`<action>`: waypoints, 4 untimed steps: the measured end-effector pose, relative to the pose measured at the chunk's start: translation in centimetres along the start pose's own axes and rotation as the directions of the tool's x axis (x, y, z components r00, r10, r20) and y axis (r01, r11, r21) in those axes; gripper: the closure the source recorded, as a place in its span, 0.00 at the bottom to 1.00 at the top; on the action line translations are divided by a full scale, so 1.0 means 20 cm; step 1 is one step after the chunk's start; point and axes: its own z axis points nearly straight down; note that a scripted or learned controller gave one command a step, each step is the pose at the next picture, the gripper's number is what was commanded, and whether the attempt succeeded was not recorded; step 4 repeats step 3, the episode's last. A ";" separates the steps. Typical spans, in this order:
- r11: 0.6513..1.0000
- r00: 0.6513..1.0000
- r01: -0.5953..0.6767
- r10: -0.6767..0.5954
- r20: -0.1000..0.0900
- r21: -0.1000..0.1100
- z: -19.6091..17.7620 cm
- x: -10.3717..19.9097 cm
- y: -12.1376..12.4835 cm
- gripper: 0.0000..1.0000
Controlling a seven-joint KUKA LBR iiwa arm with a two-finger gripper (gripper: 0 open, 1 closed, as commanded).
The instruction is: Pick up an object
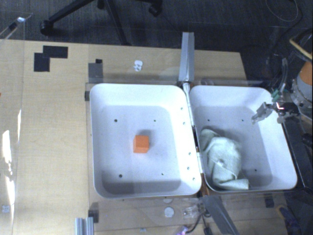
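Pale wood covered the bench [49,131], and near its far left corner a few black patches [49,57] were stuck flat to the surface. Beyond the bench edge, the dark legs of a rolling chair base [105,4] spread over grey carpet.

The left bin [105,106], white and shallow with rounded corners, held a single small orange cube [141,144]. It sat on the bin floor a little right of centre, well apart from every wall, with nothing touching it. A small white scrap [138,65] lay on the wood just behind this bin.

A grey metal post [186,58] stood at the far end of the seam where the two bins met.

In the right bin [274,151], a crumpled white cloth [223,161] was bunched against the near-left part, close to the dividing wall and reaching almost to the near rim.

At the far right, the arm [304,84] came in over the bin's edge, its orange band just visible. The gripper [261,112] hung above the far-right part of that bin, well away from both the cloth and the cube. It was too small and blurred from where I stood to tell whether it was released or clenched, and I saw nothing in it.
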 end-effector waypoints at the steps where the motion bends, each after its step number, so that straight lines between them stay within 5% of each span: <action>1: 0.999 0.999 0.049 -0.048 0.003 -0.007 0.59 -0.01 0.35 0.00; 2: 0.998 0.998 0.056 -0.056 0.004 -0.005 0.55 0.00 0.36 1.00; 3: 0.998 0.998 -0.061 0.061 0.002 -0.004 0.16 0.15 0.42 1.00; 4: 0.998 0.998 -0.061 0.061 0.002 -0.004 0.16 0.15 0.42 1.00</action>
